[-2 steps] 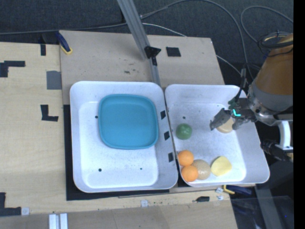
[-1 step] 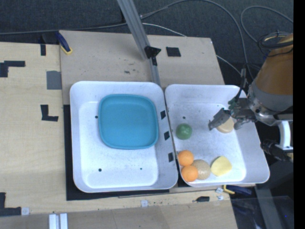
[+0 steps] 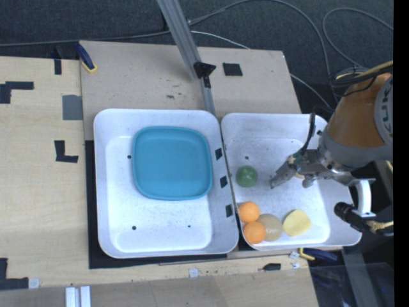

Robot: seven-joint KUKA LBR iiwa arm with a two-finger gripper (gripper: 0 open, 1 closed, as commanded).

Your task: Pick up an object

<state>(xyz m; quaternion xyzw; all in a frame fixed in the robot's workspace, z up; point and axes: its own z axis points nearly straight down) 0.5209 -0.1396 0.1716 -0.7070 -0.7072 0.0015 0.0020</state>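
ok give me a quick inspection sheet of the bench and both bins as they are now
surface: wooden bench bearing two white bins
job's things: right bin holds a green ball, two orange balls, a beige ball, a yellow piece
clutter: blue plate in left bin
grippers: gripper over right bin, beside the green ball, holding nothing
cables: loops on the floor beyond the bench
surroundings: dark floor, metal pole

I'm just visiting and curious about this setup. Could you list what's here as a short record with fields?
left bin: holds a blue plate
right bin: green ball, two orange balls, a beige lump, a yellow piece
gripper: above the right bin, just right of the green ball, holding nothing
arm: enters from the right
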